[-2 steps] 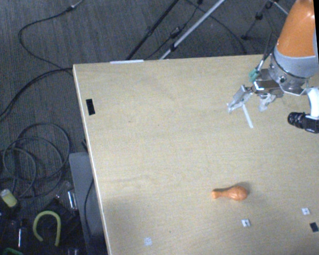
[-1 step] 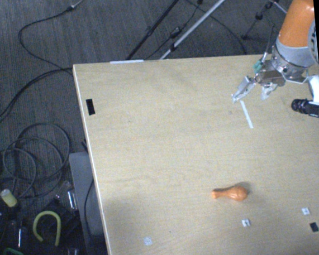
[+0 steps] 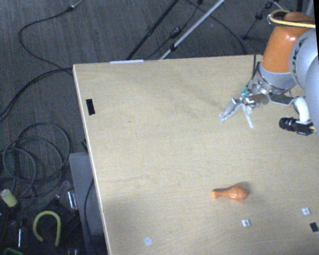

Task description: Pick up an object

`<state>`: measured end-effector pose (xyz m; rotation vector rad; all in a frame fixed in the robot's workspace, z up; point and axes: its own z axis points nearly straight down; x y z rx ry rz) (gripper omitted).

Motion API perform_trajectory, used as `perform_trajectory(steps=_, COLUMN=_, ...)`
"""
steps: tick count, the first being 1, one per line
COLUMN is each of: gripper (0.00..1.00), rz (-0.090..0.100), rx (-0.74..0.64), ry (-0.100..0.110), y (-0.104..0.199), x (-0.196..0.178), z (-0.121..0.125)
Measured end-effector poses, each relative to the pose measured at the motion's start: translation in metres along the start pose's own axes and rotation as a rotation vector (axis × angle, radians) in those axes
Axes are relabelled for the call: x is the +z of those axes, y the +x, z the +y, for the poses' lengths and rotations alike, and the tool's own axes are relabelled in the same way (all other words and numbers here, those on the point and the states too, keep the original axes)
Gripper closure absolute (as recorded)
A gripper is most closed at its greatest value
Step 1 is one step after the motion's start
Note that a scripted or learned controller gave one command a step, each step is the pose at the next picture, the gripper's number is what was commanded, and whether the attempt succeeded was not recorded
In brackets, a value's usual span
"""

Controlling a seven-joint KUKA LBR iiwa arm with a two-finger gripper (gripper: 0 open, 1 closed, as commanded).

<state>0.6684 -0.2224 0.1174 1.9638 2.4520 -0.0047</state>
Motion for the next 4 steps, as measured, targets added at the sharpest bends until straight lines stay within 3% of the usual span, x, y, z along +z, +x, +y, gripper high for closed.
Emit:
perform_trajectory(steps=1, gripper=0.0, rz=-0.001, rx=-0.08, ry=-0.001, y=0.001, x=0.014, z=0.001)
perform_trajectory(steps=2, gripper=0.0, rz=0.0, rx=-0.296, ry=-0.002, y=0.028, x=0.033, z=0.007)
perform_trajectory(steps=3, gripper=1.0, rz=0.0, rx=-0.296, ry=-0.006, y=0.028, x=0.023, z=0.008)
perform_trajectory(steps=4, gripper=1.0, rz=0.002, rx=-0.159, ry=-0.004, y=0.068, x=-0.039, z=0.016)
